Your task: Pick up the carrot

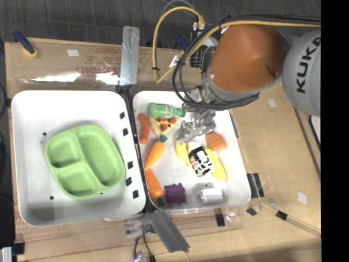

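The carrot (155, 153), orange with a small green top, lies tilted in the left half of the right bin (240, 168). My gripper (194, 131) hangs over the middle of that bin, up and to the right of the carrot and apart from it. Its metal tip sits above a yellow banana (181, 150) and beside a pizza slice (163, 125). The large grey and orange wrist hides the bin's far right corner.
Around the carrot lie a hot dog (143, 127), a green bottle (165, 111), a second orange piece (153, 185), purple grapes (174, 192), a white can (211, 195), a yellow black-labelled bottle (205, 163) and an orange bread piece (216, 141). The left bin holds a green divided plate (84, 160).
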{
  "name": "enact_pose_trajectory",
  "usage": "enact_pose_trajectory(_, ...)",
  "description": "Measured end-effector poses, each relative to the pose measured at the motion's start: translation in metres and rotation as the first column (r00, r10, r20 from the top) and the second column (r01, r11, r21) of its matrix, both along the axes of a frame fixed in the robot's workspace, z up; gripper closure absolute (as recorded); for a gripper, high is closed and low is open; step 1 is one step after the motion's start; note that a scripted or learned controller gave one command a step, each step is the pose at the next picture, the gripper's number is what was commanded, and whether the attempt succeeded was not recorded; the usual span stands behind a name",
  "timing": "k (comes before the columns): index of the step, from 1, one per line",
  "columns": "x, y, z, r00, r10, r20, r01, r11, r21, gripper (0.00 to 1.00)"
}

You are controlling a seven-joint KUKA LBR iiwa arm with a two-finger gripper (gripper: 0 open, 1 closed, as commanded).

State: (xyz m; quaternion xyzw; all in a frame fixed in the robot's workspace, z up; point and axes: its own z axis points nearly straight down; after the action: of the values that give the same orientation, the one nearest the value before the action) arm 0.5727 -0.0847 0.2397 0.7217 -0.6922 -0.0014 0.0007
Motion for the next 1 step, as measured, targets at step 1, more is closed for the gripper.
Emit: enact_pose_trajectory(1,0.0454,-0.0086,-0.0019,0.981,0.194,0.004,-0.194,0.981,0.001,1.00)
